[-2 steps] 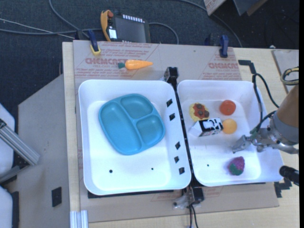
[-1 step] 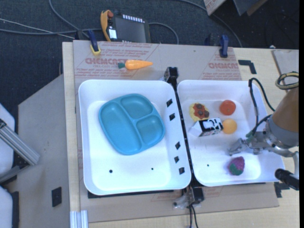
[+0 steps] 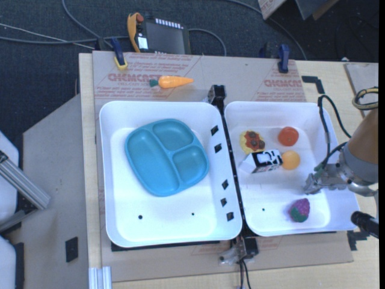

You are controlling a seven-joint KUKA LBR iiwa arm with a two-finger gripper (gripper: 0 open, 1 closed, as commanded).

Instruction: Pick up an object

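Arm: the grey arm (image 3: 367, 155) came in from the right edge, low over the right bin (image 3: 258, 221); orange band partly in frame.
Gripper: the gripper (image 3: 313, 184) sat above the bin floor near the right wall, its tip pointing left; whether it was released or clenched could not be told, and nothing could be seen held in it.
Nearest object: a purple berry-like toy (image 3: 300, 209) lay just below and slightly left of the gripper, near the bin's front wall, apart from the tool.
Key relation: judged the likeliest target; the tool would need a short shift toward the camera and a drop. The toy is roundish, no clear long axis.
Other candidates: a yellow-orange ball (image 3: 290, 160) up and left of the gripper, touching or nearly touching a black-and-white box (image 3: 263, 160); an orange ball (image 3: 289, 135) further back; a flat yellow piece with red marks (image 3: 252, 141) beside the divider.
Box axis: long side ran roughly left-right, slightly tilted.
Left bin: the left bin (image 3: 120, 221) held a blue divided plate (image 3: 166, 156), well apart from the gripper.
Outside bins: a toy carrot (image 3: 170, 82) lay on the board (image 3: 240, 80) behind the left bin.
Writing: red print on the board read "CHEMCAST" or similar, partly covered; bold white characters on the box, not legible.
Risk: berry sits close to the front wall; fingers may catch the rim.
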